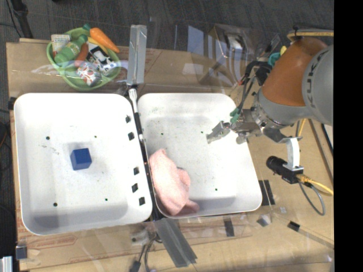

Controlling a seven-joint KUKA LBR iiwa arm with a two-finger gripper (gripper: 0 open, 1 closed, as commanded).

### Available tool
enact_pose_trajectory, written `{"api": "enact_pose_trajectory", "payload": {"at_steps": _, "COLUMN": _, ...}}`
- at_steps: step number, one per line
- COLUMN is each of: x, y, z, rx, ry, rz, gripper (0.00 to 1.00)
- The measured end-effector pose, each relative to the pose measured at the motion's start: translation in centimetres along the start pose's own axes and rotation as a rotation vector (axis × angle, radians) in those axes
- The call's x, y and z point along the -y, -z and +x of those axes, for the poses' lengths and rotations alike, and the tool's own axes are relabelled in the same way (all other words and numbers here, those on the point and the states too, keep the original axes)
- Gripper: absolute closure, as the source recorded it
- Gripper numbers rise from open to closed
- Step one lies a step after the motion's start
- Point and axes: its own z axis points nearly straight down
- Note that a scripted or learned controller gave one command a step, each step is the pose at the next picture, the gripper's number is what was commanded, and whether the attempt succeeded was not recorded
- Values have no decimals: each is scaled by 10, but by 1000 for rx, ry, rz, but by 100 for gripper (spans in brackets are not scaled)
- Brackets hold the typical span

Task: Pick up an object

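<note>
While the tool (222,131) hovers over the right bin (244,169), grip state impossible to tell, the soft pink crumpled cloth (169,181) lies near-left; pinching a raised fold looks best.

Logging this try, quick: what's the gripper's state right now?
Gripper: over the right bin, nothing between its fingers; open or shut cannot be told.

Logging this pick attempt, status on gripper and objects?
Gripper over right bin, holding nothing. Pink cloth against right bin's left wall, blue cube in left bin, both untouched. Nothing between gripper and cloth.
</note>
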Motion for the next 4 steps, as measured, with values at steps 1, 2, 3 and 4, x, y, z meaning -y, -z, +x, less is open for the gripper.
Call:
{"api": "enact_pose_trajectory", "payload": {"at_steps": 1, "x": 43, "y": -40, "z": 36, "rx": 1, "ry": 137, "rz": -2, "gripper": 0}}
{"api": "enact_pose_trajectory", "payload": {"at_steps": 2, "x": 26, "y": -130, "z": 72, "rx": 1, "ry": 238, "rz": -1, "gripper": 0}}
{"api": "enact_pose_trajectory", "payload": {"at_steps": 3, "x": 26, "y": -121, "z": 71, "rx": 1, "ry": 240, "rz": 1, "gripper": 100}}
{"api": "enact_pose_trajectory", "payload": {"at_steps": 4, "x": 26, "y": -121, "z": 71, "rx": 1, "ry": 240, "rz": 0, "gripper": 0}}
